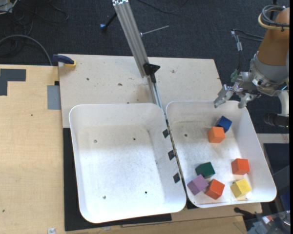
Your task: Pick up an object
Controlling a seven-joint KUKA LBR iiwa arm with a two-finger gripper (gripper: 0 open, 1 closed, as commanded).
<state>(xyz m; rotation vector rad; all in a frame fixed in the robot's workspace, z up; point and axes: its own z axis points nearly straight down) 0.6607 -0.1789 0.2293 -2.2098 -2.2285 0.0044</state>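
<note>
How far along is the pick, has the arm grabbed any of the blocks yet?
Nothing looks picked yet. The gripper hangs above the far rim of the right bin with nothing between its fingers. The blue block and the orange block just below it lie nearest. Left to do: descend, close on one block, lift.

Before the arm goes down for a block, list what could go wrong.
1. The blue block and an orange block sit touching, so the gripper may nudge or catch both.
2. The purple block, green block and another orange block crowd together, leaving little room.
3. The yellow block lies near the right bin's wall, which may block a grasp.
</note>
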